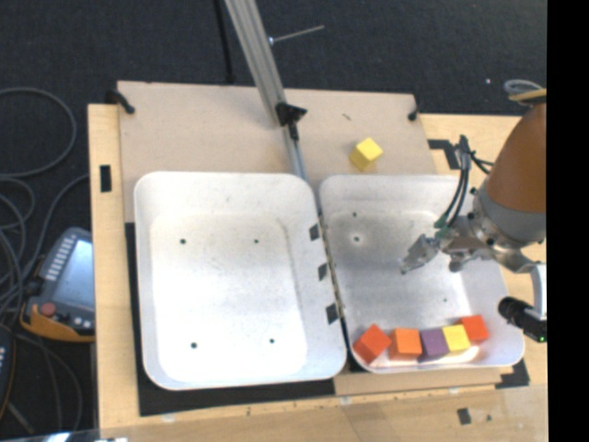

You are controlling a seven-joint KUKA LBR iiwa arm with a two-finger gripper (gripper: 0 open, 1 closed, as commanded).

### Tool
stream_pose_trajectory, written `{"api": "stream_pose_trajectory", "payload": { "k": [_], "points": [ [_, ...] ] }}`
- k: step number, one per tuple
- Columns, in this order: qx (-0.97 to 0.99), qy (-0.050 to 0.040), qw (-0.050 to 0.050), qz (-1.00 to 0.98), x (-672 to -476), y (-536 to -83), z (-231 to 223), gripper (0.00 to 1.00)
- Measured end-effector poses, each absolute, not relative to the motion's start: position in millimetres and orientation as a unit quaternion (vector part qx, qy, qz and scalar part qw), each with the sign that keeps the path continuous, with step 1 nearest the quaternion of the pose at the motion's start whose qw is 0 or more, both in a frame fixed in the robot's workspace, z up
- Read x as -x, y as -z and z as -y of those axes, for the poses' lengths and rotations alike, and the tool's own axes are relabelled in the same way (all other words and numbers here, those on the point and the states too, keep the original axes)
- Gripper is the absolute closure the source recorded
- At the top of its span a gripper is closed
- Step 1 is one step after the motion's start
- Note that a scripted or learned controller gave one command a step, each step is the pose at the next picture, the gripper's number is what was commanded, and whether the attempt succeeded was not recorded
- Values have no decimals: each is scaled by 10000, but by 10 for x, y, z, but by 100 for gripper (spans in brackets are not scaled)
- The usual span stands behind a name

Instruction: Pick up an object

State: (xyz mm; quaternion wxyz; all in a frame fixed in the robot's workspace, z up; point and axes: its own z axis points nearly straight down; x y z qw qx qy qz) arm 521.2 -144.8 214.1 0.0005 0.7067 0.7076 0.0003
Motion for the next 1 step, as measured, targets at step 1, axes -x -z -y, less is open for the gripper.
{"api": "stream_pose_trajectory", "payload": {
  "k": [1],
  "points": [
    [-7038, -39, 36, -7103, -5279, -2922, 824, 0]
  ]
}}
